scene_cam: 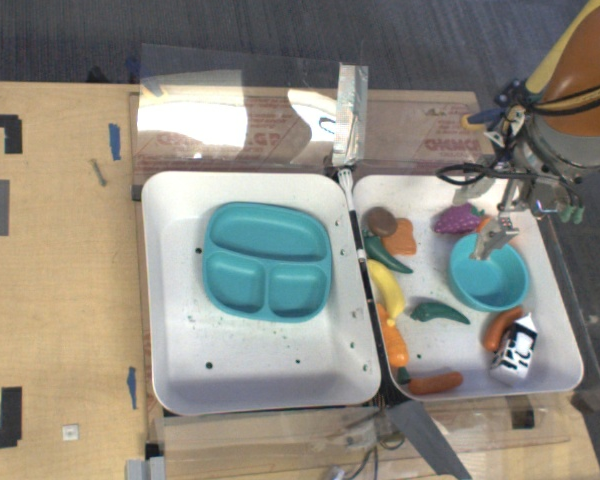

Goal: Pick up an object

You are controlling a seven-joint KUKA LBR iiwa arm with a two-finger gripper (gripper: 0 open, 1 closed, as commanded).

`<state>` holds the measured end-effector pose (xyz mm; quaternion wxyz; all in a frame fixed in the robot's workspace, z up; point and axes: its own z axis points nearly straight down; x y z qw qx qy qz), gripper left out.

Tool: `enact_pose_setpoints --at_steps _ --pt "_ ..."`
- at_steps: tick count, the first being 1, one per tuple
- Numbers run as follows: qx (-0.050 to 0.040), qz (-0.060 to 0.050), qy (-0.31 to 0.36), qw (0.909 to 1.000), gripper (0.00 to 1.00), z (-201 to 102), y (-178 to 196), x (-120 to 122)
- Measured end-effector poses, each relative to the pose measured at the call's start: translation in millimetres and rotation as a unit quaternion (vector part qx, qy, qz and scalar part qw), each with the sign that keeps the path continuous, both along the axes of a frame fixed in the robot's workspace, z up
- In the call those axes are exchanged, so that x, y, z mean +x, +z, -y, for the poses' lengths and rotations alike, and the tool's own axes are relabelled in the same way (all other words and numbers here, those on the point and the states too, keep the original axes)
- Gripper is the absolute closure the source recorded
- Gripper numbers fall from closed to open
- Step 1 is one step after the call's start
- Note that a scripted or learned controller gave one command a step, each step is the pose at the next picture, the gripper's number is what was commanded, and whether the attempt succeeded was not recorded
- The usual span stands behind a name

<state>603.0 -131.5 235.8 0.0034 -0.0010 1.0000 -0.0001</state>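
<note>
We see the claw [493, 240] hovering over the teal bowl [490, 276] in the right bin [565, 363], its opening impossible to tell, nothing visibly held, so picking remains ahead.

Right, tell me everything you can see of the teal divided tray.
The teal divided tray lies flat in the left white bin, a little above its middle. It looks like smooth moulded plastic with rounded corners and three compartments: one wide section along the far side and two smaller ones along the near side, split by raised ridges. All three compartments hold nothing. It rests on the bin floor alone, apart from the bin walls; dark specks dot the floor around it.
</note>
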Motion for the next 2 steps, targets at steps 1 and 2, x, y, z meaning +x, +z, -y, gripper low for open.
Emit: enact_pose_setpoints --at_steps 1,2 --pt "0.0005 0.0 0.045 0.999 0.0 -35 -140 -3" --pt "0.0 0.002 0.006 1.0 0.0 -24 -146 -78"
